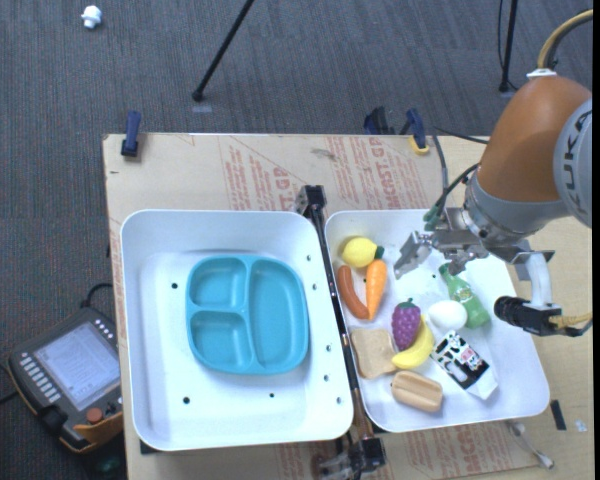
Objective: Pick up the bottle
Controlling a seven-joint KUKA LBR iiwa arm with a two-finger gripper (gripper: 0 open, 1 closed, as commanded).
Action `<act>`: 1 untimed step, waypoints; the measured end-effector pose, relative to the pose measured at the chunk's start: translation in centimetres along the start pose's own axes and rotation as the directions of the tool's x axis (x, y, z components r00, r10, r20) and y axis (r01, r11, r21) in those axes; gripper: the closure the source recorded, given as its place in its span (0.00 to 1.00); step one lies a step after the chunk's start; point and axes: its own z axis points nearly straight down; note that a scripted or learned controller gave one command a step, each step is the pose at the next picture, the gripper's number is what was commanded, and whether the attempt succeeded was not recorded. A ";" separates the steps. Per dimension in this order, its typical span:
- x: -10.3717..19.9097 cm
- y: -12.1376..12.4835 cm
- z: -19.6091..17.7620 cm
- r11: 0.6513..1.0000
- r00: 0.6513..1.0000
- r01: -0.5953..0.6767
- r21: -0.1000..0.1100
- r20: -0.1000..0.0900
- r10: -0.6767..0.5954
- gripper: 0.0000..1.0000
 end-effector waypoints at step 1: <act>-4.9 -1.8 12.8 0.999 0.999 0.032 0.000 0.000 -0.032 0.00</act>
